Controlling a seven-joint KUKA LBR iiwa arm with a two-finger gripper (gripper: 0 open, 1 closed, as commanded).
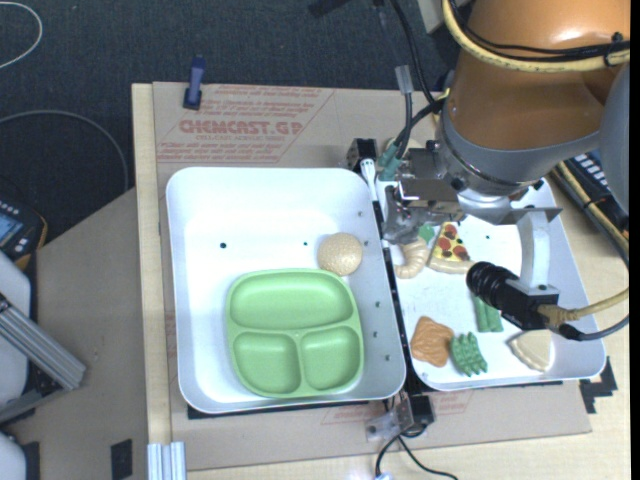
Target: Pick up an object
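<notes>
Gripper (pixel 404 230) is low over the right bin (pixel 570 268), at its left wall, near the back corner. Can't tell whether it is released or clenched, since the wrist hides that part; nothing is seen held.

Right bin items:
- pale curl (pixel 408 260) just under and in front of the gripper, by the left wall; closest thing to it, touching or not can't be told
- pizza slice (pixel 450 246) just right of the curl
- orange nugget (pixel 431 340) near the front left
- green leafy piece (pixel 467 353) just beside the nugget on its right
- green stick (pixel 487 315) behind the leafy piece
- cream dumpling (pixel 533 349) at front right, apart from the rest

Left bin (pixel 200 228) holds a green tray (pixel 295 330) with three compartments, sitting flat toward the front. Beige ball (pixel 340 253) lies on the bin floor at the tray's back right corner, near the wall between the bins.

Both bins sit on brown board (pixel 240 118) with red print. Blue clip (pixel 194 83) at its back left edge.
</notes>
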